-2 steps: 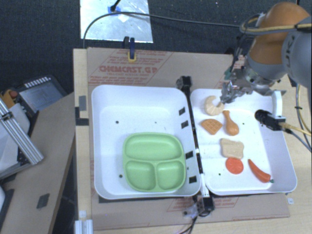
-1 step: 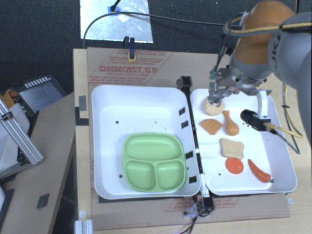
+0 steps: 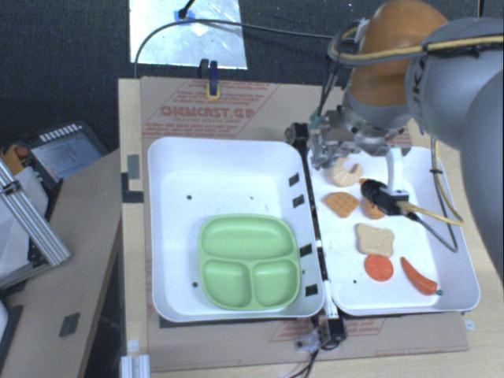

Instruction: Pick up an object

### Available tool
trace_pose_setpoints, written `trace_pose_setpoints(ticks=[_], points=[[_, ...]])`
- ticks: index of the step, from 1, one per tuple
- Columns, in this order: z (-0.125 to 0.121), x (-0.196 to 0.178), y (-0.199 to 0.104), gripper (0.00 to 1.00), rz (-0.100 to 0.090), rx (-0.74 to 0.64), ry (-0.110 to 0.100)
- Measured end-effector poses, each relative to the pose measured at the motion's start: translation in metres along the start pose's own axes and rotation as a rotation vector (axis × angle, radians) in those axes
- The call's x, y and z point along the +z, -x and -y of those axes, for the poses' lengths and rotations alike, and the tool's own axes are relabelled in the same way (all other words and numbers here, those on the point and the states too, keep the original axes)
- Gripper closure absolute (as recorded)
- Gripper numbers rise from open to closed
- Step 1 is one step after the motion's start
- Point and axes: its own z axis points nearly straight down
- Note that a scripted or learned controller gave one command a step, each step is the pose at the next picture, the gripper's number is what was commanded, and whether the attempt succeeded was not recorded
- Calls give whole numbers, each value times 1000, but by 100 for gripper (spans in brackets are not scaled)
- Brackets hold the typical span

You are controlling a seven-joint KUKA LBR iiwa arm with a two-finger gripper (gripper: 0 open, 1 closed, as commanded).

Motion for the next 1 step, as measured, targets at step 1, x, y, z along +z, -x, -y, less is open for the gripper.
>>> trace_pose_setpoints(ticks=[1], points=[[2, -6, -51, 100, 0, 0, 0]])
